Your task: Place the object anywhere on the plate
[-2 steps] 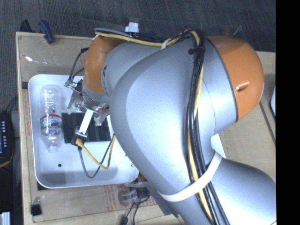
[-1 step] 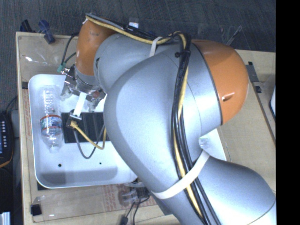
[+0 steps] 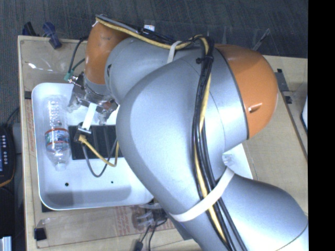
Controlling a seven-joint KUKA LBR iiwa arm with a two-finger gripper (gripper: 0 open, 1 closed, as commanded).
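1. The claw (image 3: 84, 99) hangs low over the far end of the left white bin (image 3: 78, 192), at the tip of the big grey arm (image 3: 178, 129).
2. I cannot tell if the claw is open or shut, because the wrist hides that part.
3. A clear plastic bottle (image 3: 56, 137) lies on its side in that bin, along the left wall. It has a red and blue label round its middle.
4. The claw is just beside the bottle's far end, on the right of it. I cannot tell if they touch.
5. The bottle rests flat on the bin floor, so I think it is not picked up yet.
6. I think the bottle is the thing to move, and the job is at the grab step, near the start.
7. Next, the claw needs to sit right over the bottle and squeeze it across its thin way.
8. The bottle is smooth and round, so it could roll or slip. A slow squeeze near the label looks best to me.
9. Then it must go up over the bin wall and across to the plate.
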